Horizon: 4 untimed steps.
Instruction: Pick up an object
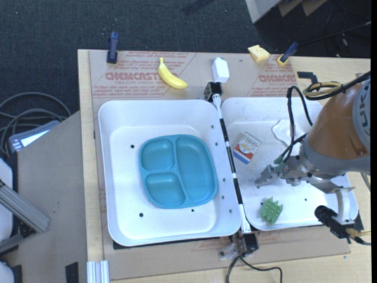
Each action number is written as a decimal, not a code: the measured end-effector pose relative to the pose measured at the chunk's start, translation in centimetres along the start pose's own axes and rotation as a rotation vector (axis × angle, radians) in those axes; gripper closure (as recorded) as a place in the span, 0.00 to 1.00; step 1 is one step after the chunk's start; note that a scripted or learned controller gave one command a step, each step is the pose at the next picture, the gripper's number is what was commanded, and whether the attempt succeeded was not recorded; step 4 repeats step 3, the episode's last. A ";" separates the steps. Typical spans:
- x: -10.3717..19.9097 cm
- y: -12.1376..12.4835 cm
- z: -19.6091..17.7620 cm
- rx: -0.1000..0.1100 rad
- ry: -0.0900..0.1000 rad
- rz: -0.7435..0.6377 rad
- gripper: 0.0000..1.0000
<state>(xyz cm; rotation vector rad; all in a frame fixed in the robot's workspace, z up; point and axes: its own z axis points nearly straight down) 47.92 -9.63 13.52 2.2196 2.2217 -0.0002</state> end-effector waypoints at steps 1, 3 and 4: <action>0.0 -0.1 4.8 0.003 0.002 0.001 0.00; -0.2 -0.1 5.1 0.003 0.002 0.001 0.00; -0.2 -0.1 5.1 0.003 0.002 0.001 0.00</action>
